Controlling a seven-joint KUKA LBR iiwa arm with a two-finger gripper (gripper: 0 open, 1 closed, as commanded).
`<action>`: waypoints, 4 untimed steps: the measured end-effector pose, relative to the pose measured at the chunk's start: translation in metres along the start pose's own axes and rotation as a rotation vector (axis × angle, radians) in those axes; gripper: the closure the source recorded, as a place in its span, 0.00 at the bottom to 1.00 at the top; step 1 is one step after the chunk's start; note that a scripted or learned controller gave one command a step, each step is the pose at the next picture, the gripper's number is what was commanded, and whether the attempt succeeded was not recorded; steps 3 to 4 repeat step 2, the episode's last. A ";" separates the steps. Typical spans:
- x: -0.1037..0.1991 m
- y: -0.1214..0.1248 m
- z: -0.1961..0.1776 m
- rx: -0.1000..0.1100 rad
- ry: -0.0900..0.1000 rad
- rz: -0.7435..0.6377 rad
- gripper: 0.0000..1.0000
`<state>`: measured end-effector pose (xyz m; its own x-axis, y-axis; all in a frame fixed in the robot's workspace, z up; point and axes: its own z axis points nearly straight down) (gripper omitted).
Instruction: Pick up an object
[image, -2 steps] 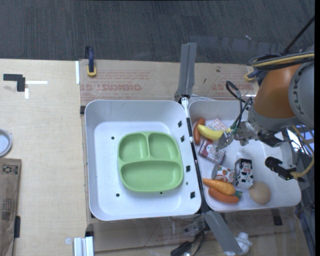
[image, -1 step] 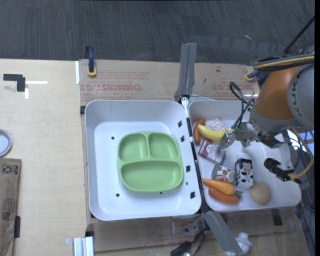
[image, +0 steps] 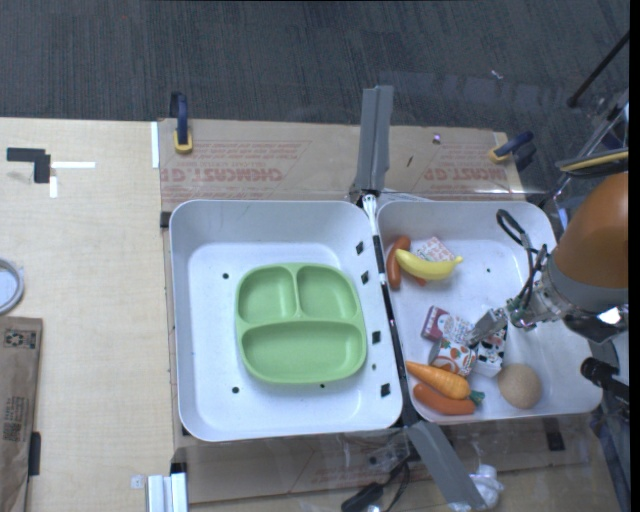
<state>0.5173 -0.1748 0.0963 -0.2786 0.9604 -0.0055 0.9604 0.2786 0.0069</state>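
Hovering low in the frame's lower right, the two-finger gripper (image: 492, 330) (can't tell its state) sat over a small printed white carton (image: 487, 355) beside a carrot; it needed a centred, straight descent.

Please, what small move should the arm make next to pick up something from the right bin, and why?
Probably a short, straight descent. The tool hangs just above the small carton in the right bin, among the crowded toys. The carrot and the egg lie close by, so moving sideways risks pushing them. Whether the tool is open cannot be told.
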 end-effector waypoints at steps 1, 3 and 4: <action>0.001 0.002 -0.010 -0.003 0.002 0.002 1.00; 0.048 0.015 -0.123 0.007 0.005 -0.083 1.00; 0.048 0.015 -0.123 0.007 0.005 -0.083 1.00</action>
